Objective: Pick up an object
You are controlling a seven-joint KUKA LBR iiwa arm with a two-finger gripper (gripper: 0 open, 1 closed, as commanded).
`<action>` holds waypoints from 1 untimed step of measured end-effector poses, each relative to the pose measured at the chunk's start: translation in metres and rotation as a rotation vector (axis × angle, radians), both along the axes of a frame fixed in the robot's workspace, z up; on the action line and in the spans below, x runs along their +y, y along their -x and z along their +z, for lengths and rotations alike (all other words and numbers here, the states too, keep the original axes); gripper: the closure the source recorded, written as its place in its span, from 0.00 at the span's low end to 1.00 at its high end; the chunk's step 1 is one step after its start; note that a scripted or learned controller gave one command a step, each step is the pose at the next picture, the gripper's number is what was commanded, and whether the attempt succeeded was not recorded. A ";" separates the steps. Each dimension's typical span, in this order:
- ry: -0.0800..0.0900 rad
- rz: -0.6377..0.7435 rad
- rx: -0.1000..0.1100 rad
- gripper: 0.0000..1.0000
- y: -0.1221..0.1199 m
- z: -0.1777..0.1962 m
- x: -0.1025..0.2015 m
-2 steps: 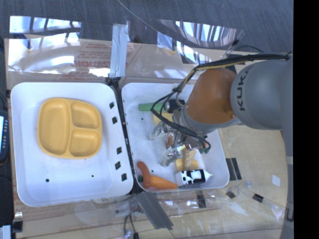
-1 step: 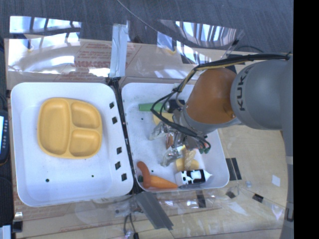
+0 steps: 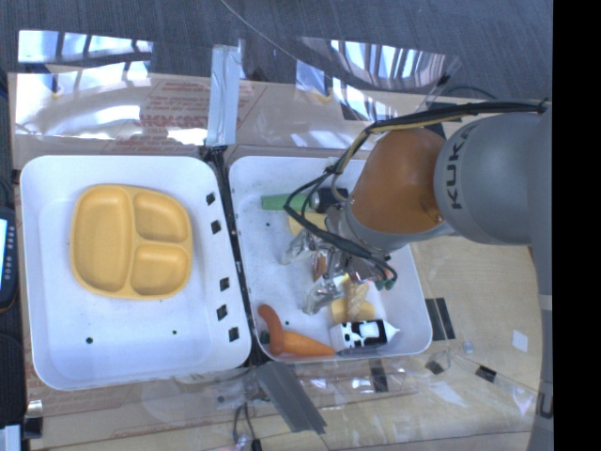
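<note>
Much of the right bin [image 3: 246, 252] is covered by the grey arm [image 3: 498, 181] and its orange band. The jaws [image 3: 329, 269] are seen low over the bin's middle, amid cables and metal parts; whether they are open or closed cannot be told. A green item [image 3: 275, 202] is partly hidden behind the wrist. An orange carrot [image 3: 299, 344], a black-and-white object [image 3: 362, 334] and a yellowish piece [image 3: 360, 300] lie near the front wall. A yellow divided plate [image 3: 131, 241] is seen in the left bin [image 3: 42, 336].

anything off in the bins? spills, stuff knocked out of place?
Nothing spilled or broken. The yellow divided plate lies flat in the left bin. The carrot, the black-and-white toy and other small items crowd the right bin near its front edge, under the gripper.
</note>
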State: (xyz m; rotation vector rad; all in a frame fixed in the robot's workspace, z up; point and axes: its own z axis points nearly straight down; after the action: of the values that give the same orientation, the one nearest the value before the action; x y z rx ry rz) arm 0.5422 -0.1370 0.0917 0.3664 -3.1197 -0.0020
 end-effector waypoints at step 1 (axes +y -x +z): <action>0.000 0.000 0.000 0.00 0.000 0.000 0.000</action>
State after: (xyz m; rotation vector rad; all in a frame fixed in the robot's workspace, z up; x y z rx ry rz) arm 0.5422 -0.1370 0.0917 0.3663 -3.1197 -0.0020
